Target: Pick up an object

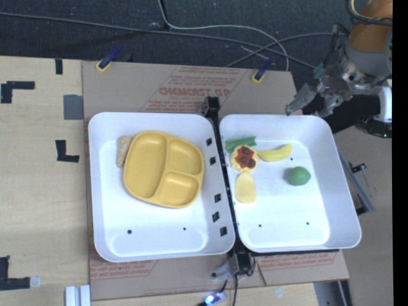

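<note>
My gripper (310, 106) hangs above the bench just beyond the far edge of the right bin (319, 228), with its fingers open and nothing between them. In the right bin lie a green round fruit (297, 176), a yellow banana (275, 152), a red and yellow toy food piece (245, 159), a green leafy piece (240, 143) and a pale yellow piece (245, 189). All of them sit below and to the left of the gripper, apart from it.
The left bin (153, 241) bears a yellow divided plate (162, 169) with a tan piece (122, 150) tucked at its left edge. Black clips (217, 171) line the seam between the bins. Cables (210, 27) run across the dark bench behind.
</note>
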`<state>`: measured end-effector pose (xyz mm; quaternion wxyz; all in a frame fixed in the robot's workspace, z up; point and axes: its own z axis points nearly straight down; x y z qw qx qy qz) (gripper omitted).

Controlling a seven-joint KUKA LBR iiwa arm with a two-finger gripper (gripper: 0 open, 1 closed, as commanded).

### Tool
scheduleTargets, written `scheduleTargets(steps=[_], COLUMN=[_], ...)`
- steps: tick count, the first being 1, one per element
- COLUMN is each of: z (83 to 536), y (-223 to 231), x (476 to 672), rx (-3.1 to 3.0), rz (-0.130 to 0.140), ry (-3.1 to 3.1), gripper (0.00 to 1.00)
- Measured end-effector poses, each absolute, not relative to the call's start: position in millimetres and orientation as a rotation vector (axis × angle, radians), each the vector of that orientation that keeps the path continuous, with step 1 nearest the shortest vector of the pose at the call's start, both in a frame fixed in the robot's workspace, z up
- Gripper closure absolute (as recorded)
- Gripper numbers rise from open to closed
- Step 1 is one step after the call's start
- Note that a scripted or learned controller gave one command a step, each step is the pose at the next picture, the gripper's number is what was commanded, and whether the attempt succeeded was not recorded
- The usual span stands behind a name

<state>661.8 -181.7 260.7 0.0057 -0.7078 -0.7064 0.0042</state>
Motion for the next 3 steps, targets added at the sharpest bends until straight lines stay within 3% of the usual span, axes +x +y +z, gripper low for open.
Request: scheduleTargets(steps=[1,3], z=[269.2,162.2], y=[-181.1,-179.2], x=[664.1,659.6], rx=[-2.219,-2.217], rz=[0.002,0.007], ry=[-2.223,-2.221], gripper=[0.0,0.0])
